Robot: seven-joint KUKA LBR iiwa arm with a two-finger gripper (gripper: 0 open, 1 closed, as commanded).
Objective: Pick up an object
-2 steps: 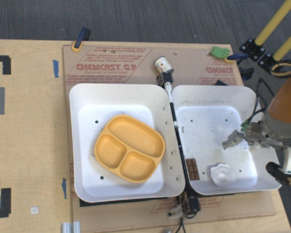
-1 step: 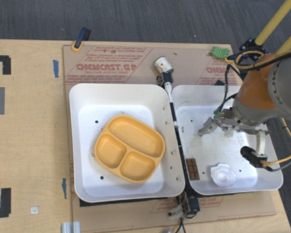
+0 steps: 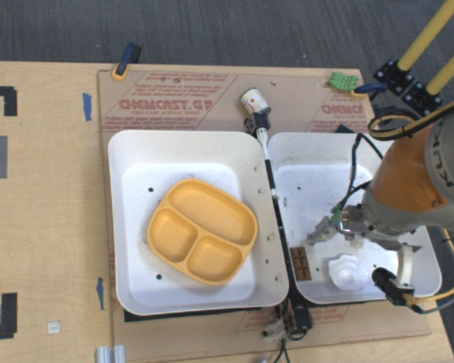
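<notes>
My gripper [image 3: 323, 232] hangs low over the middle of the right bin [image 3: 310, 165], reaching in from the right under the grey and orange arm. A white, bottle-like object [image 3: 346, 271] lies just in front of it, near the bin's front wall. A small brown ridged block [image 3: 299, 262] rests at the bin's front left corner, left of the white object. A speck of green [image 3: 336, 217] shows at the gripper's wrist side; what it is I cannot make out. Nothing visible sits in the gripper.
The left bin [image 3: 129, 172] holds a yellow three-compartment plate [image 3: 203, 231]. A divider rail [image 3: 271, 195] runs between the bins. On the board behind lie a green clip [image 3: 340, 81] and a small white and black device [image 3: 253, 102].
</notes>
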